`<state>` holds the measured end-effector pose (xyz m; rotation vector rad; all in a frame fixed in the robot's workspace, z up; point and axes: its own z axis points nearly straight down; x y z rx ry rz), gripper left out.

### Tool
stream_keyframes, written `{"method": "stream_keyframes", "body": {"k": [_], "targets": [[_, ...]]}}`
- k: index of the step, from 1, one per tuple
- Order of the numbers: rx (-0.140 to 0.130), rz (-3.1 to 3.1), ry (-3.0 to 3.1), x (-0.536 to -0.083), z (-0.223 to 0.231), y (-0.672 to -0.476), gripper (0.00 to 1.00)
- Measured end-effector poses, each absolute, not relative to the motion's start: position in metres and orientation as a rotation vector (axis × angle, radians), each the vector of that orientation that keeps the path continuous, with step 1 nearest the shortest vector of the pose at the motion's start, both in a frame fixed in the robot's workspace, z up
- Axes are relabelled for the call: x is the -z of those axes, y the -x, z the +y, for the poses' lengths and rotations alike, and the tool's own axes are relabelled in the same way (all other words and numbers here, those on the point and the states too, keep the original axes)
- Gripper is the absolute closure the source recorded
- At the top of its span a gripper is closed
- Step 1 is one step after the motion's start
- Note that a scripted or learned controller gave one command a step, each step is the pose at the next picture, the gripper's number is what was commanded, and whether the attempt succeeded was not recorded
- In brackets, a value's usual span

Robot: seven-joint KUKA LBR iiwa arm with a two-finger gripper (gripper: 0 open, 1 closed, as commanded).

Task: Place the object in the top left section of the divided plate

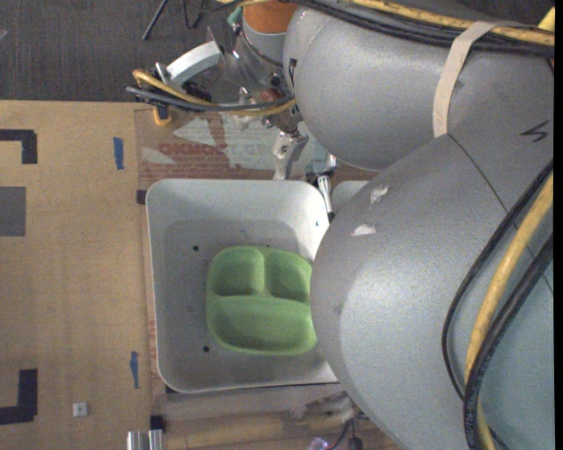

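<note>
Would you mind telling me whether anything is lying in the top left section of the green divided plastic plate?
No, the top left section of the green divided plastic plate shows only bare green surface, and the plate sits in the shallow white bin.

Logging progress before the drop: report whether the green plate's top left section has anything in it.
Empty. The green divided plate lies flat in the white bin, and its top left section shows only bare green. The arm covers the plate's right edge.

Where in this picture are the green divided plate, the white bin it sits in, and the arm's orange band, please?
Green divided plate (260, 303): camera view, on the ridge between its sections.
White bin (176, 264): camera view, on its bare floor left of the plate.
Orange band (264, 16): camera view, on its visible front.
</note>
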<state>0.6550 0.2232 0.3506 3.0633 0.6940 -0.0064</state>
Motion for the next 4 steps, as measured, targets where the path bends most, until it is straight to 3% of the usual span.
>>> {"method": "stream_keyframes", "body": {"k": [1, 2, 3, 4], "targets": [[0.006, 0.689, -3.063, -0.3596, 0.2219, -0.6564, 1.0], [0.006, 0.689, -3.063, -0.3596, 0.222, -0.6563, 0.0], [0.009, 0.683, -3.064, -0.3679, 0.2206, -0.6575, 1.0], [0.009, 0.684, -3.063, -0.3679, 0.2208, -0.6574, 0.0]]}}
